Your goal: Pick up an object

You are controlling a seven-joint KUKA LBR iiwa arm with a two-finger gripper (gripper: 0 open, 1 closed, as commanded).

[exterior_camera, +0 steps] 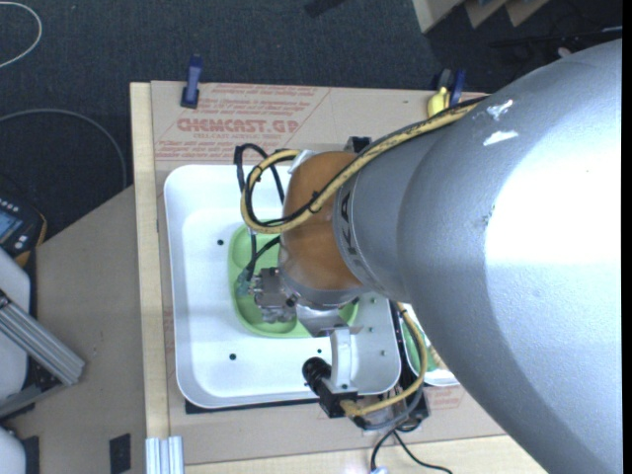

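I see the gripper (265, 292) down over the green object (240, 265) inside the white bin (188, 265). I cannot tell its state or whether it grasps anything, so lifting remains.

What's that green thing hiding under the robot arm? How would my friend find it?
Look at the white bin on the left side of the bench. In its middle, right under the arm's orange band, a light green object peeks out, mostly covered by the arm. It is the one green patch against the white bin floor; what it is cannot be told.
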